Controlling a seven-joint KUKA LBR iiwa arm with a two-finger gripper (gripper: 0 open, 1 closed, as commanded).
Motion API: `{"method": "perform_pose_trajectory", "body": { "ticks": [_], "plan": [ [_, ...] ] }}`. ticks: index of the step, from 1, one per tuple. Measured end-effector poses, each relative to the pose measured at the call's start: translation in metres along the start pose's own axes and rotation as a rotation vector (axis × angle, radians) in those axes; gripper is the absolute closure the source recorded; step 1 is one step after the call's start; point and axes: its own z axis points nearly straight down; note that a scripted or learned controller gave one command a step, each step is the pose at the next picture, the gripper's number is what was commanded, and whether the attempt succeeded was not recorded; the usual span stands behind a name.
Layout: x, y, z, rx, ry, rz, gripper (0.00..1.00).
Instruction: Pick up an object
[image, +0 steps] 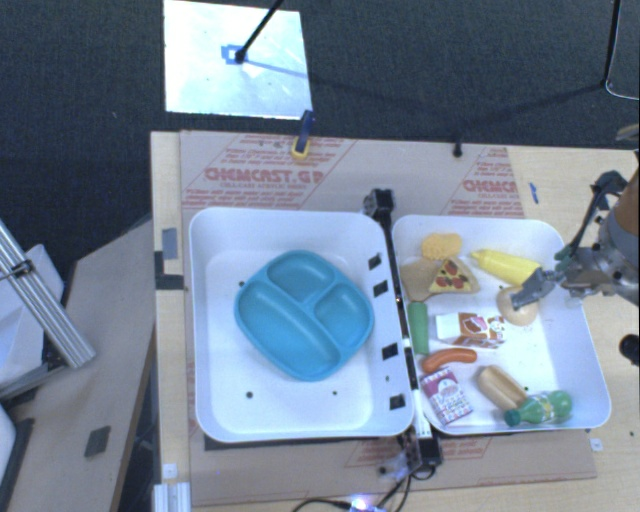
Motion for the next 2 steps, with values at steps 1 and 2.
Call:
{"method": "perform_pose_trajectory", "body": {
  "ticks": [1, 2],
  "plan": [
    [-0.002, -0.009, 0.057, 0.006, 0.002, 0.002, 0.00],
    [-0.005, 0.002, 0.108, -0.001, 0.002, 0.003, 0.00]
  ]
}}
